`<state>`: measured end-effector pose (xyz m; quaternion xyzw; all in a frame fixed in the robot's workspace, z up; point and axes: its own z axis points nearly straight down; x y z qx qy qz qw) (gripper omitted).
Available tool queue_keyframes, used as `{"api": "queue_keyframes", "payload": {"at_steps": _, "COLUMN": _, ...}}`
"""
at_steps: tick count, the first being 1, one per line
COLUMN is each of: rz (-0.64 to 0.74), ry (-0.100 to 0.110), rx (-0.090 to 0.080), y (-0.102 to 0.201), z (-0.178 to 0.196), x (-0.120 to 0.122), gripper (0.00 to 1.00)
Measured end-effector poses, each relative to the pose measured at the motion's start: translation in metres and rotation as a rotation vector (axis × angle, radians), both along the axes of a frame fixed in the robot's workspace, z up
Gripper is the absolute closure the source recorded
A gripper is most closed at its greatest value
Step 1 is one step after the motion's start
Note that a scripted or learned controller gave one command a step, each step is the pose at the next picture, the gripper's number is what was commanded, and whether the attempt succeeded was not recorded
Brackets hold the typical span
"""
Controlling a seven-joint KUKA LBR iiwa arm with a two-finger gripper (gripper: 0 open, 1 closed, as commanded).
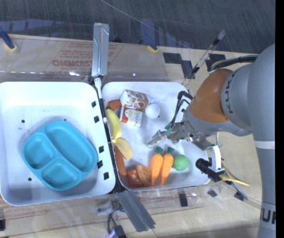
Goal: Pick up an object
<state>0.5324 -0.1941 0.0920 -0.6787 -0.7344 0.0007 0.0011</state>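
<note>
- Nearest me, along the front wall of the right bin [132, 86], I see a reddish-brown toy food piece [143, 174] lying beside two orange carrots [161, 166] with green tops, and a green ball [180, 162] just to the carrots' right.
- On the same near line, a blue divided tray [58, 154] sits tilted in the left bin [13, 103], its three compartments facing up.
- A step farther in, the jaws [163, 136] hang low over the middle of the right bin, just above the carrot tops; from my seat I cannot tell whether they are released or clenched, and nothing shows between them.
- The grey arm [253, 98] comes in from the right, its orange band [212, 95] sitting above the bin's right rim.
- Against the divider between the bins, a yellow banana [114, 124] runs lengthwise, with a pale yellow piece [124, 148] touching its near end and a thin orange-red piece [120, 163] beyond that toward the front.
- Farther back, a small carton [133, 108] with brown and white printing lies near the rear of the right bin, and a white egg-like ball [153, 111] rests just to its right.
- Behind both bins, the table [42, 53] shows a clear sheet with red lettering, and a grey metal post [100, 48] stands at the divider's far end.
</note>
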Motion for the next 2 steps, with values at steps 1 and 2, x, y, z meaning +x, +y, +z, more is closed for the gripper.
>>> {"api": "queue_keyframes", "payload": {"at_steps": 1, "rz": -0.057, "ry": 0.001, "rx": 0.003, "y": 0.0775, "z": -0.0008, "x": -0.0451, "gripper": 0.00}}
{"api": "queue_keyframes", "payload": {"at_steps": 2, "rz": -0.055, "ry": 0.001, "rx": 0.000, "y": 0.0750, "z": 0.0089, "x": -0.0447, "gripper": 1.00}}
